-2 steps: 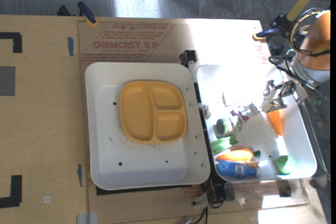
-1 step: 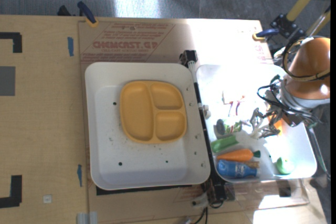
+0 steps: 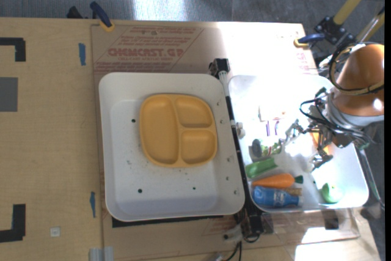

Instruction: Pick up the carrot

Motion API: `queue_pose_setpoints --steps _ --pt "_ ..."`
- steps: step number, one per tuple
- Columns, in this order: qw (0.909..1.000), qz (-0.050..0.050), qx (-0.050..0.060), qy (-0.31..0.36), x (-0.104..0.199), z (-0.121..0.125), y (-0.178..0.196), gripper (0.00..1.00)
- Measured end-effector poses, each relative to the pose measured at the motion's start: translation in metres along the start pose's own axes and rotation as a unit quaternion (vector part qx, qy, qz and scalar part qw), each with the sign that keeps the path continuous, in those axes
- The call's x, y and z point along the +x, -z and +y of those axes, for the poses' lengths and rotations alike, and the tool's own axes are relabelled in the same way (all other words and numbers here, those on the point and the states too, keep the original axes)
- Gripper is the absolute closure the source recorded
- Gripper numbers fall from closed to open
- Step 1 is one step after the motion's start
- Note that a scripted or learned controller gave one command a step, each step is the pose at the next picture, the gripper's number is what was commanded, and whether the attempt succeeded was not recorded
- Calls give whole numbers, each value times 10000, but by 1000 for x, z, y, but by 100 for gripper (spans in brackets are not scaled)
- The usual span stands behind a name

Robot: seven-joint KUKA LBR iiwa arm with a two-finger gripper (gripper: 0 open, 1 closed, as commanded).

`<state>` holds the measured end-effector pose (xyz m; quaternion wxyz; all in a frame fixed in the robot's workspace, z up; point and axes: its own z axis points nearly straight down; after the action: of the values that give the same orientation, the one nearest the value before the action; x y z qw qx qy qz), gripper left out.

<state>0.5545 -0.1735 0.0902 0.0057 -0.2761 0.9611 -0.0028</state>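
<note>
The carrot (image 3: 274, 181) is orange with a green tip and lies flat near the front of the right bin (image 3: 354, 175). It rests between a green vegetable (image 3: 263, 166) and a blue bottle (image 3: 277, 197). My gripper (image 3: 306, 144) hangs over the middle of the right bin, up and to the right of the carrot and apart from it. Its fingers (image 3: 292, 129) stand open with nothing between them. Bright glare washes out much of this bin.
The left bin (image 3: 116, 150) holds a yellow divided plate (image 3: 178, 129). A small green and white item (image 3: 330, 192) lies in the right bin's front right corner. Another small greenish piece (image 3: 257, 147) lies left of the gripper. A black divider (image 3: 234, 131) separates the bins.
</note>
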Motion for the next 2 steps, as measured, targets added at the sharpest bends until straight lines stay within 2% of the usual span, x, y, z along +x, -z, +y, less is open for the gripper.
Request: queue_pose_setpoints --steps 1,2 --pt "10000 -78 37 0 -6 -1 14 100" --pt "10000 -71 28 -1 -6 0 12 0"
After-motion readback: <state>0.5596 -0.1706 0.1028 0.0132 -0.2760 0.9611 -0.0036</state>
